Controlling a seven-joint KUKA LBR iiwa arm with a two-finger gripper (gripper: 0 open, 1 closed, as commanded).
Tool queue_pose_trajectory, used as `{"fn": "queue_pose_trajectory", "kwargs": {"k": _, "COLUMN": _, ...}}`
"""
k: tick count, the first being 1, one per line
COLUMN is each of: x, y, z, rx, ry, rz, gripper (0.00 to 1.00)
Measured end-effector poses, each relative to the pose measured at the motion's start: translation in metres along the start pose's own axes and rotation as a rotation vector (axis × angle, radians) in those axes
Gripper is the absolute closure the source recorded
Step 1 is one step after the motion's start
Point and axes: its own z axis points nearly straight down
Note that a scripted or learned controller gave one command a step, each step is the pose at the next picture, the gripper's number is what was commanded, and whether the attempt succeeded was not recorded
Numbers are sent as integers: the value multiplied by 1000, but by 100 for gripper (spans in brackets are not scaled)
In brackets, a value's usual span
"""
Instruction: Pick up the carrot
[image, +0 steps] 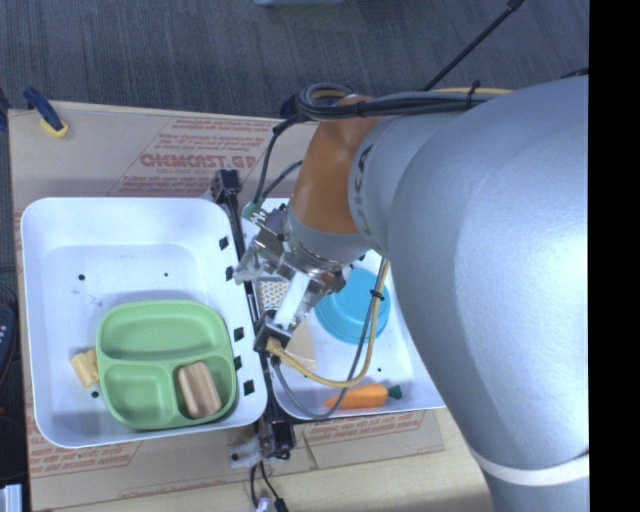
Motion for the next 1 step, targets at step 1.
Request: {"fn": "queue_pose_trajectory", "kwargs": {"k": 1, "x": 60, "y": 35, "z": 14, "rx": 2, "ry": -1, "rz": -35, "gripper": 0}}
